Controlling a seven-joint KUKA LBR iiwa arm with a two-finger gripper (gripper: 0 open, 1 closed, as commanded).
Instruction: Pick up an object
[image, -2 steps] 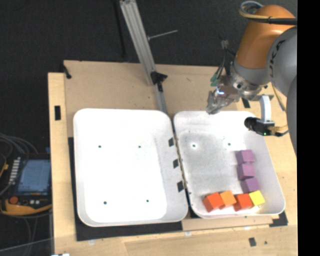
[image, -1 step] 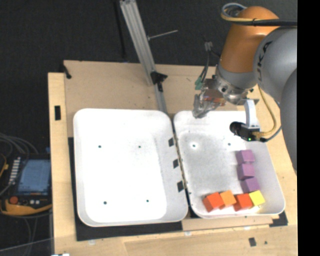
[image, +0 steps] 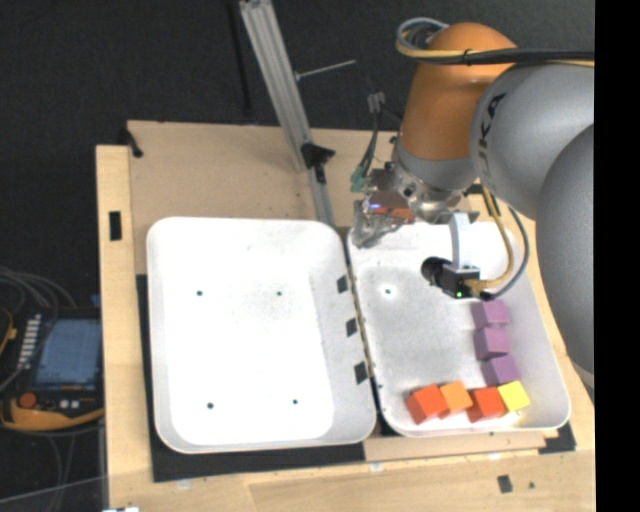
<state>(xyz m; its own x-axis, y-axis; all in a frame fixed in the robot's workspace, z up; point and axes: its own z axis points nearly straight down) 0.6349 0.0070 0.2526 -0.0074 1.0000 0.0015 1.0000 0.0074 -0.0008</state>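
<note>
My gripper hangs over the far left corner of the right bin, under the orange wrist band. Several small blocks lie along that bin's right and near sides, well away from the gripper. Three purple blocks form a line down the right wall. A yellow block sits in the near right corner. Beside it, along the near wall, are a red block, an orange block and another red-orange block. I see nothing held at the gripper.
The left bin lies beside the right one, with a row of black clips between them. A slanted metal pole rises behind the bins. A black cable connector hangs from the arm over the right bin.
</note>
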